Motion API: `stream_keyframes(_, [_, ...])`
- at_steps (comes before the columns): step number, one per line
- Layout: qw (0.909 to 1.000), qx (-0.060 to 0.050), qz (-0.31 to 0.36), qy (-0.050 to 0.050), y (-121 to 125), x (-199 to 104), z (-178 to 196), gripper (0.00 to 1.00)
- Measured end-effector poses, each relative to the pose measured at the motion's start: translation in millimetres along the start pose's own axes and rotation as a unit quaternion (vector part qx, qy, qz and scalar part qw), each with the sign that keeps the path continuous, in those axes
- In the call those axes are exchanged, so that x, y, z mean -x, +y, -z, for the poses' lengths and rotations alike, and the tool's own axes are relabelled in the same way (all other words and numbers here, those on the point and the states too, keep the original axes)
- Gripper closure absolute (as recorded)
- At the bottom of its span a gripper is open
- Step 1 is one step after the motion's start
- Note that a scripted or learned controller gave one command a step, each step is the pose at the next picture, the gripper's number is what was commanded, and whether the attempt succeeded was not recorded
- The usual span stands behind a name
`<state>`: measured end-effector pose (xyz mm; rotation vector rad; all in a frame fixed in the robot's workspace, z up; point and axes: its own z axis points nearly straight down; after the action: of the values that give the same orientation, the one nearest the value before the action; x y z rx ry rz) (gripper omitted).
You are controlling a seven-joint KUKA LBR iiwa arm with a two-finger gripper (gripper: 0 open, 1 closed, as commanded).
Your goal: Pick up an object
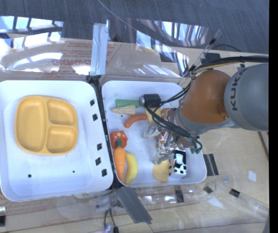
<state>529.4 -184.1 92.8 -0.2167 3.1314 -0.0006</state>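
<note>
1. The gripper (165, 147) is down in the right bin (129, 89), among the toys near its right wall; whether it is clenched or released, I cannot tell.
2. Just beside it lie a yellow piece (161, 171) and a black-and-white block (179, 163), toward the bin's near edge.
3. Farther left sit a carrot (120, 162), banana (131, 168), corn (123, 110) and sausage (136, 120).
4. The left bin (12, 178) bears a yellow divided plate (46, 125).
5. Nothing looks lifted yet; the pick remains undone.

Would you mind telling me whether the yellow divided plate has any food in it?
Empty: the yellow divided plate in the left white bin shows three bare compartments.
</note>
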Motion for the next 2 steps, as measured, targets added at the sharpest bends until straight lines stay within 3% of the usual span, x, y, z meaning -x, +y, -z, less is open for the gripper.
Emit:
stream_keyframes(1, [0.9993,0.001,-0.037,0.002,33,-13,-1,0.0])
stream_keyframes(2, [0.9995,0.0,-0.033,0.001,33,-11,9,1.0])
